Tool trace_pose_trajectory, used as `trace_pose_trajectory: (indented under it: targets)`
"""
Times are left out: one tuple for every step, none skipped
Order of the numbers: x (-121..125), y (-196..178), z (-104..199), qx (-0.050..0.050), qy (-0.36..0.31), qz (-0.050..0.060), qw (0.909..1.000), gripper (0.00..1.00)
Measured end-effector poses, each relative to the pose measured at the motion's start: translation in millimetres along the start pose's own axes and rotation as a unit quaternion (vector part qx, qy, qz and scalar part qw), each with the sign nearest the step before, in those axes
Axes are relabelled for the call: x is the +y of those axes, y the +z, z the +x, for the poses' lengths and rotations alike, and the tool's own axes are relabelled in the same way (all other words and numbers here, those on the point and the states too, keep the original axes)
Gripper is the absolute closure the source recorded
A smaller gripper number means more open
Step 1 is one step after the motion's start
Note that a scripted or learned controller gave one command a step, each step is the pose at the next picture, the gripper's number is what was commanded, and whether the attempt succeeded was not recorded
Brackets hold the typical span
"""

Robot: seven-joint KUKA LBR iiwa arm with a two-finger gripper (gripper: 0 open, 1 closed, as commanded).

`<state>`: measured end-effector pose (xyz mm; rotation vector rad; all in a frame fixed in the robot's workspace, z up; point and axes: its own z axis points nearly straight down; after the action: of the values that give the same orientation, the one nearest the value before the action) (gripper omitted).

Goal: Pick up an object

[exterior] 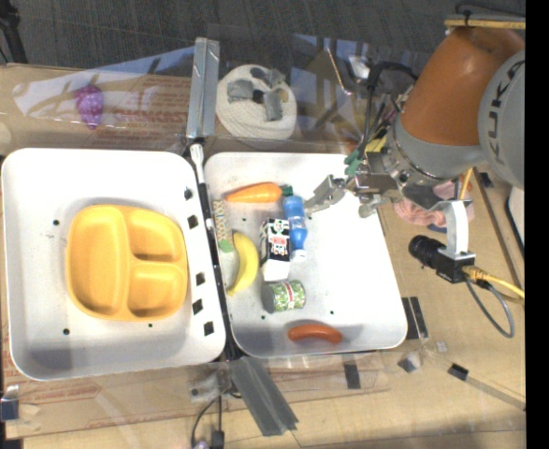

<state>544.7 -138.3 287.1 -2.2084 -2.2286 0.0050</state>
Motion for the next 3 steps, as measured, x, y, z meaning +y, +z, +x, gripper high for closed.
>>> trace_pose_trajectory:
  targets:
    - [6.8,162.1,15.3,0.001,0.065,0.001,0.9979,0.00]
    - [13.8,194.9,18.4,0.001,0.037,-0.001,0.9993,0.00]
    - [14.1,185.8,18.3,0.001,0.035,0.001,0.9994,1.00]
